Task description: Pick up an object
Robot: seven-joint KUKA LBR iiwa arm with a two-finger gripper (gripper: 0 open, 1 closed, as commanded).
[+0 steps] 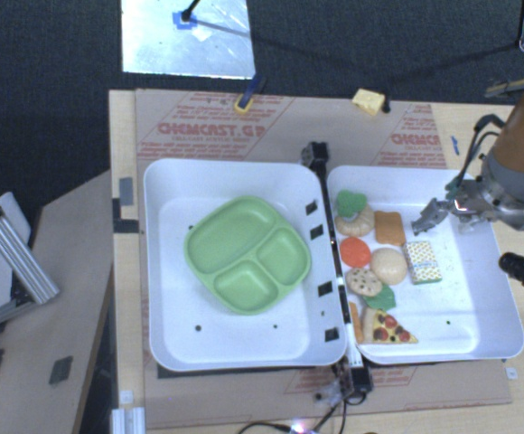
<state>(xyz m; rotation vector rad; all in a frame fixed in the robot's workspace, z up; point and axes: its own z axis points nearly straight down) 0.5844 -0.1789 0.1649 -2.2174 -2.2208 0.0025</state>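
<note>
Grey two-finger tool (432, 215) hangs over the right shallow white bin (479, 333), finger spread unreadable from here, nothing visibly held (toy food (375, 278) clusters along that bin's left side).

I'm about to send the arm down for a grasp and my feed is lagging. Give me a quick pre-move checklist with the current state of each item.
1. Targets present: ok. Toy foods sit clustered along the left side of the right bin, among them a pizza slice, a cookie and a tomato.
2. Gripper position: ok. The gripper hangs over the right bin, just right of the orange cracker.
3. Nearest candidate: ok. The speckled block lies below the gripper in the view, slightly apart from the round bun.
4. Fingers open for descent: cannot tell.
5. Anything already held: cannot tell.
6. Left bin: ok. It holds the green divided plate, away from the arm.
</note>
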